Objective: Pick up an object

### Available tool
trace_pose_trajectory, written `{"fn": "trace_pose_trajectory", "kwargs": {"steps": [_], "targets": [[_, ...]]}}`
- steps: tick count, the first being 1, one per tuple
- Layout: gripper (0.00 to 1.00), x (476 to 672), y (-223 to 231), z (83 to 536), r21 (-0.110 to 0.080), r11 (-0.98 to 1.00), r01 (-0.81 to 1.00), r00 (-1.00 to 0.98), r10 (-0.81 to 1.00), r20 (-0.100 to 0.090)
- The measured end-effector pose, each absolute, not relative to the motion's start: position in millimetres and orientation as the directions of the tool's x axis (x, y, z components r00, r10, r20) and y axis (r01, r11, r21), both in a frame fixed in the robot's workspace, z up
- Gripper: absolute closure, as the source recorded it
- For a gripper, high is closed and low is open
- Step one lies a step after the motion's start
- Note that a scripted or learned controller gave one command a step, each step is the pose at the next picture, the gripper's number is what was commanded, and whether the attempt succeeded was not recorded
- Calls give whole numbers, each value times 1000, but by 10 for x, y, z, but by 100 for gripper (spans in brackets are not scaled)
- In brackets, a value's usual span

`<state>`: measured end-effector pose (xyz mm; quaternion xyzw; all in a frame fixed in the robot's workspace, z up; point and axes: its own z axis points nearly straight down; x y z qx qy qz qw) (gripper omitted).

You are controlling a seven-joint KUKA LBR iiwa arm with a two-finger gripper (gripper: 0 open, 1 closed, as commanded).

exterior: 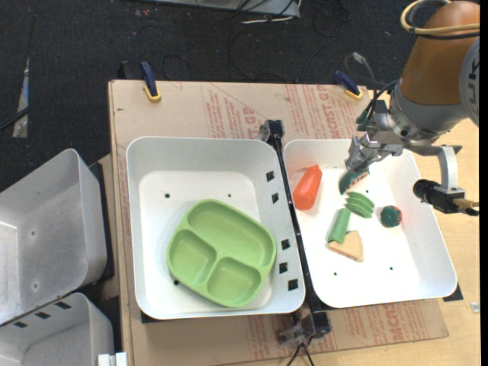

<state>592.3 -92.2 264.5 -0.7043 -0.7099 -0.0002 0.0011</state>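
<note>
the gripper (358, 172) hangs over the right bin (427, 277), jaws clamped on a dark green piece (349, 180) above the ridged green toy (360, 203).

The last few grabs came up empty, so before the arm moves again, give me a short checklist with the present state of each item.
1. Gripper over the right bin: ok.
2. Something held between its fingers: cannot tell; a dark green piece sits right at the tips.
3. Orange toy lying apart from the gripper: ok.
4. Green stick free of other things: not ok, it touches the tan wedge.
5. Round dark green toy standing alone: ok.
6. Green divided plate in the left bin, out of the way: ok.
</note>
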Motion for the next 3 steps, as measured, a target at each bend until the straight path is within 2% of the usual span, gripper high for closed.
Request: {"fn": "trace_pose_trajectory", "kwargs": {"steps": [1,3], "targets": [[100,5842,-358,2586,-2,8,1000,-8,1000,2],[100,5393,682,2592,-3,8,1000,-8,1000,2]]}}
